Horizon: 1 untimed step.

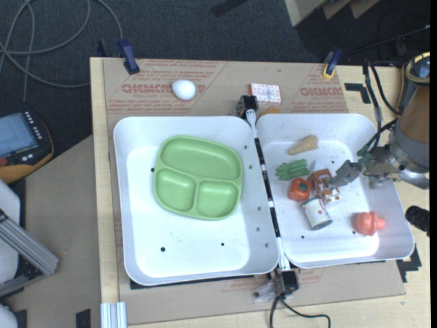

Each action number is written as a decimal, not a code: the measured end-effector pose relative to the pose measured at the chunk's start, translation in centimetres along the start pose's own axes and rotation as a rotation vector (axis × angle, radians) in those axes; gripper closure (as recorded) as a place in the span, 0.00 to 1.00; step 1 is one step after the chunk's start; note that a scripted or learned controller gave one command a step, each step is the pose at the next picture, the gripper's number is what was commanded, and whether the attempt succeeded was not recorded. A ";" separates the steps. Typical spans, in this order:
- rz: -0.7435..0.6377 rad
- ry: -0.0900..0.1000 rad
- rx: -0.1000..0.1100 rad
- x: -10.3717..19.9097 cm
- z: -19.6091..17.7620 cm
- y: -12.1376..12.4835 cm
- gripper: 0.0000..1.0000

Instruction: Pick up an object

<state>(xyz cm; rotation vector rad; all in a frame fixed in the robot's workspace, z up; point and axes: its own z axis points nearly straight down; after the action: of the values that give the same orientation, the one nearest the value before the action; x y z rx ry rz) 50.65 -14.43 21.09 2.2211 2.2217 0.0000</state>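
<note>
Objects for the pick all sit in the right-hand shallow white bin (382, 248). Nearest the camera lies a small white-and-grey cylindrical can (316, 214) on its side, with a pink-red rounded plastic toy (369, 223) well apart to its right. Just above the can, a red tomato-like toy (298, 189) touches a brown-and-white carton-like piece (325, 185). The dark two-finger gripper (343, 174) hovers right beside that carton, and whether it is spread or pinched I cannot tell. Nothing visibly sits in its grasp.

My call: these pieces crowd together, so the gripper wants to come straight down over one object, centred, clear of neighbours. The lone pink toy looks the easier target.

Further back lie a green bean-like toy (292, 169) and a tan cone-shaped toy (304, 144). The left white bin (136, 251) holds a green three-compartment plastic plate (199, 176).

On the cardboard sheet (212, 77) beyond, red print reads roughly "CHEMCAN", repeated; smaller lines are illegible. A white egg-shaped ball (184, 89) and a small patterned box (265, 92) rest there.
</note>
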 end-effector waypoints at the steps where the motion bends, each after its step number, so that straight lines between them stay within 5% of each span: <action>1: 0.001 -0.001 -0.002 2.2 10.6 2.7 0.00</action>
<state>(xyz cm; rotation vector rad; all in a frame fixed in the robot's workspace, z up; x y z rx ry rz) 53.35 -12.19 10.50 2.2208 2.2197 0.0011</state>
